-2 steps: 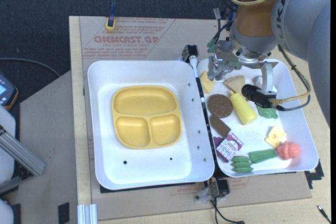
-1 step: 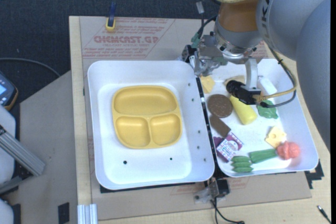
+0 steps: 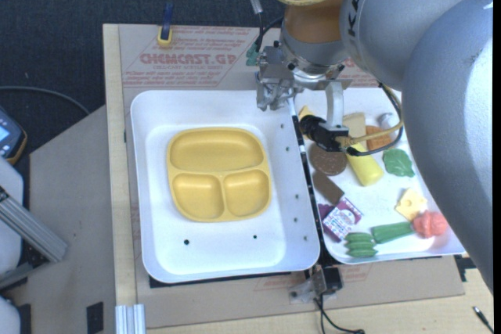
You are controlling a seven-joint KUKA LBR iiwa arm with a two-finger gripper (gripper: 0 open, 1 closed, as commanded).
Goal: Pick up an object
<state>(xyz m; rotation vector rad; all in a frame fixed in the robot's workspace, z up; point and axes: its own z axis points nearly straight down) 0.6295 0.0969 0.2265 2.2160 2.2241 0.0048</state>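
Two white bins sit side by side. We see a yellow divided plate (image 3: 218, 172) in the left bin (image 3: 149, 168); toys crowd the right bin (image 3: 391, 250), among them a brown disc (image 3: 329, 161) and a yellow block (image 3: 365, 168). The gripper (image 3: 274, 98) hangs above the bins' shared wall. We cannot tell how its fingers stand. We judge a descent here risks striking the wall or catching nothing.

The arm (image 3: 438, 35) covers the far right part of the right bin (image 3: 391, 250) and runs off the top and right edges. A tan block (image 3: 355, 123) and an orange piece (image 3: 378, 138) lie partly under cables. A grey device (image 3: 9, 138) is cut by the left edge. The board's red lettering (image 3: 188, 59) is too blurred to read.
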